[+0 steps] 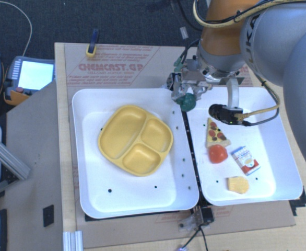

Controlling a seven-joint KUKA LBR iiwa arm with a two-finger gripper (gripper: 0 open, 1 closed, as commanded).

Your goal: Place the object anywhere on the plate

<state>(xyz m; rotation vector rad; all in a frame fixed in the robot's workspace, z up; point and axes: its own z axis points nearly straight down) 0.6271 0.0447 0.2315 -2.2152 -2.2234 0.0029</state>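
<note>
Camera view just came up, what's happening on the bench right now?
The arm's gripper sits over the seam between the two bins, with a small dark green object at its fingers. The yellow plate in the left bin has nothing on it. A pizza slice, tomato, carton and yellow piece lie in the right bin.

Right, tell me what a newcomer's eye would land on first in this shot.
First comes the yellow divided plate, sitting alone in the left bin. Next is the grey arm with its orange band reaching in from the upper right, its end effector over the seam between the bins with something dark green at its tip. Then the right bin's toy food: pizza slice, tomato, small carton.
</note>
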